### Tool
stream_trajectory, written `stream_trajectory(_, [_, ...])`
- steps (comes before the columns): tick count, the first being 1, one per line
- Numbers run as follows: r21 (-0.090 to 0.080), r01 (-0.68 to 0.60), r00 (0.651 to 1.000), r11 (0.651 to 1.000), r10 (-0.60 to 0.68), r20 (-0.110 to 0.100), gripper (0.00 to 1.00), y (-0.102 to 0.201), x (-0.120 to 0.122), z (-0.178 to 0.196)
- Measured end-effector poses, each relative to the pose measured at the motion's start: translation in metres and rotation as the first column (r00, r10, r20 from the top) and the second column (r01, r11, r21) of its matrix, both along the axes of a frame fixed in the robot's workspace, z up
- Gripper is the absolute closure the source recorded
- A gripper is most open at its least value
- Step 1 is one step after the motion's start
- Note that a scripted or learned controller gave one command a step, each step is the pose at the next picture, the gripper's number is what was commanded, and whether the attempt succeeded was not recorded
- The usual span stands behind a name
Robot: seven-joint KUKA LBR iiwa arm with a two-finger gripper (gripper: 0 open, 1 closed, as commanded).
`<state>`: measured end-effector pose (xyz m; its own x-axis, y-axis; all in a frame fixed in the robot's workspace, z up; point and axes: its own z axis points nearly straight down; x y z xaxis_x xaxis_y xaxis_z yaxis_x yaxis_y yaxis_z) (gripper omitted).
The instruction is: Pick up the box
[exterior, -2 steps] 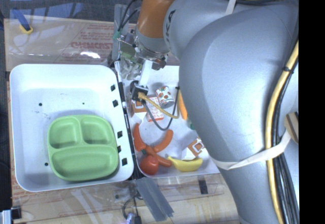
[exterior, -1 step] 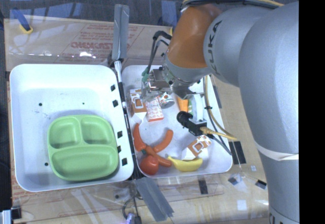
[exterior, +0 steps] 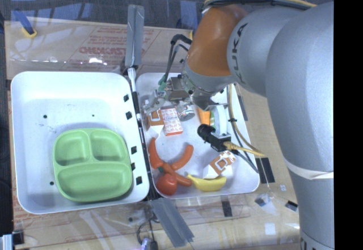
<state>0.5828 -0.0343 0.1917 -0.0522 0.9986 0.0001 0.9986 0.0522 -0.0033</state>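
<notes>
- Over the right-hand bin [exterior: 249,183], the grey arm [exterior: 283,67] reaches in from the right side of the camera view, its bulk covering much of that bin's far and right portions.
- The orange band [exterior: 212,42] above the wrist sits over the bin's far edge, and the wrist bends downward from there so that the gripper [exterior: 170,104] points into the bin's far-left part.
- The gripper's metal fingers are low, right at the top edge of the small box [exterior: 171,121]; whether they are clenched on it or loose cannot be told, since the wrist hardware crowds that spot.
- The box, white with orange-red print, lies in the far-left part of the right bin, just beside the divider wall between the two bins and directly below the gripper in the view.
- Black and yellow cables [exterior: 227,144] hang from the wrist down across the middle of the bin.
- Nearer the front of the same bin lie two orange sausage-shaped pieces [exterior: 182,156], a red tomato-like item [exterior: 167,183], a yellow banana [exterior: 207,182] and a second small white-and-orange carton [exterior: 223,162].
- The left bin [exterior: 34,96] holds a green divided plate [exterior: 92,164] in its near half, well apart from the arm.
</notes>
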Motion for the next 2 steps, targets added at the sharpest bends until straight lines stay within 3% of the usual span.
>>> stream_trajectory(1, [-0.003,-0.302,0.953,0.953,0.302,0.011,0.00,-0.058,-0.024,-0.093])
stream_trajectory(2, [-0.007,-0.305,0.952,0.952,0.305,0.015,1.00,-0.059,-0.022,-0.082])
